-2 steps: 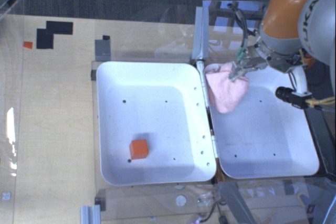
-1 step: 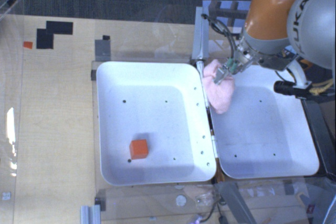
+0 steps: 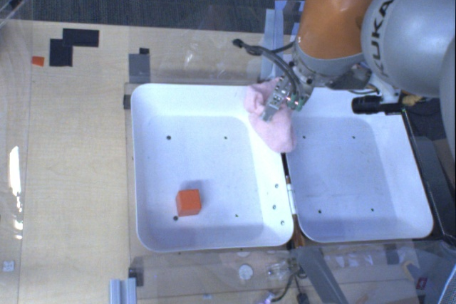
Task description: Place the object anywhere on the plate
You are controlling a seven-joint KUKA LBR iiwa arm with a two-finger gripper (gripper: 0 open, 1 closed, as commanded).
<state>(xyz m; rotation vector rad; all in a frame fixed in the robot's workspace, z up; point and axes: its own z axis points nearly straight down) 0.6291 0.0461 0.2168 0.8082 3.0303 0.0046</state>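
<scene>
Gripper (image 3: 273, 110) pinches pink cloth (image 3: 274, 126) over the bins' shared rim. No plate identifiable; lift cloth clear before translating, avoid snagging.

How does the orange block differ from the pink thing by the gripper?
The orange block is small, boxy and rigid-looking; the pink thing is bigger, soft and rumpled. The block sits alone on the left bin floor; the pink thing hangs at the gripper, over the bins' shared edge.
</scene>
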